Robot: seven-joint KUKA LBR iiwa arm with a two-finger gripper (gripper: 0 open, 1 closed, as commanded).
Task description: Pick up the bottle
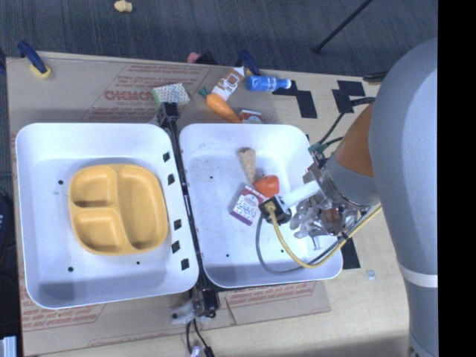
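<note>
- Cardboard-covered surface carries two white bins side by side, with a black clip at their near joint.
- Left bin: yellow three-compartment plate lying flat, about centre.
- Right bin: a yellow cable loops over the floor near the right wall.
- Gripper is low over the right side of the right bin, under the grey arm. The wrist hardware hides it, so I can't tell whether it is wide or narrow. Nothing visibly held.
- Just left of the gripper: purple-and-white packet, a red-orange toy touching it, and a toy ice-cream cone beyond that.
- Past the right bin's far rim, on the surface: carrot toy, small carton, checkered packet.
- Blue bottle lies on its side there, outside both bins, right of the carton. It is well apart from the gripper, with the bin's far rim between them.
- Farther still: dark floor with a small yellow object.
</note>
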